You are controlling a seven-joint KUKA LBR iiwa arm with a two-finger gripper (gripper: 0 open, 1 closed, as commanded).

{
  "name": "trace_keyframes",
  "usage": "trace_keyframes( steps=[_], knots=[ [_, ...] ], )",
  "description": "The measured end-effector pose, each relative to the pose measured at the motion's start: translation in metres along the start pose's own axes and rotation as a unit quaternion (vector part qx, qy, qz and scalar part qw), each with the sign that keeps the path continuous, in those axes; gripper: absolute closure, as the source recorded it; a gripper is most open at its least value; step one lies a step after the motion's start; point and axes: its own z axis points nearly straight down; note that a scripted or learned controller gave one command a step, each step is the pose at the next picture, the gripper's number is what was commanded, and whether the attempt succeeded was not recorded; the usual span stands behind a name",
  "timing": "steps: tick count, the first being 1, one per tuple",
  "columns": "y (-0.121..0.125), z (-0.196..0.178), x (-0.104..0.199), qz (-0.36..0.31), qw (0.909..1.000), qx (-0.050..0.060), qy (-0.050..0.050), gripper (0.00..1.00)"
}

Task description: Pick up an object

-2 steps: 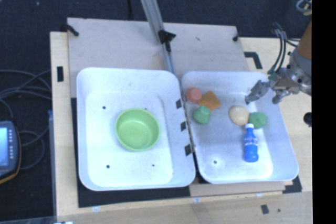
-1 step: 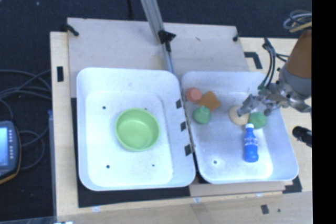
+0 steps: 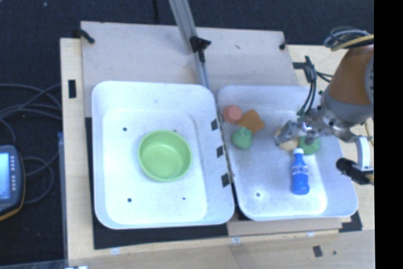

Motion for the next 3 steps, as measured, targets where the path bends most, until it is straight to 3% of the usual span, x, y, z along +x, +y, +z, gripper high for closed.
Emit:
trace_keyframes(
  steps=[1, 2, 3],
  knots=[
    [0.003, 0.033, 0.005, -0.002, 1.0, -0.003, 0.001, 0.0],
    [0.002, 0.023, 0.001, 0.0, 1.0, -0.003, -0.001, 1.0],
    [0.009, -0.022, 0.001, 0.001, 1.0, -0.003, -0.001, 1.0]
  ],
)
